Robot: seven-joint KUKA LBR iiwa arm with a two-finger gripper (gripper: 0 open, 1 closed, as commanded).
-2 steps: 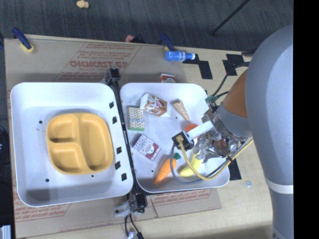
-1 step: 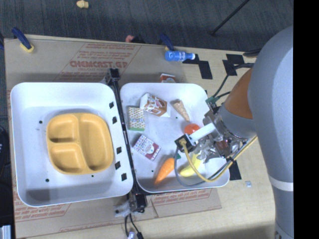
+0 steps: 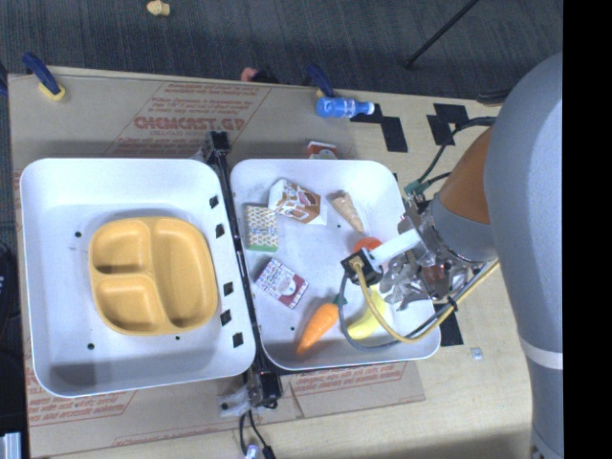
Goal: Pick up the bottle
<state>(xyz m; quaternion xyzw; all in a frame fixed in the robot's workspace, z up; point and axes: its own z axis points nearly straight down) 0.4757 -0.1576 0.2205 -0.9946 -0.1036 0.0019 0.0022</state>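
A small blue bottle (image 3: 339, 108) with a pale cap lies on its side on the cardboard bench top, just beyond the far edge of the right bin (image 3: 316, 172). My gripper (image 3: 400, 277) is low over the right side of that bin, well away from the bottle. It hangs above a yellow banana-like piece (image 3: 367, 321), and a red-orange item (image 3: 366, 246) lies just left of it. Nothing shows as held.
The right bin also holds an orange carrot (image 3: 318, 325), a tan cone (image 3: 347, 210) and three printed packets (image 3: 296, 202) (image 3: 260, 226) (image 3: 280, 282). In the left bin (image 3: 57, 189) lies a yellow divided plate (image 3: 153, 273). Blue clamps (image 3: 43, 75) (image 3: 319, 78) grip the bench's far edge.
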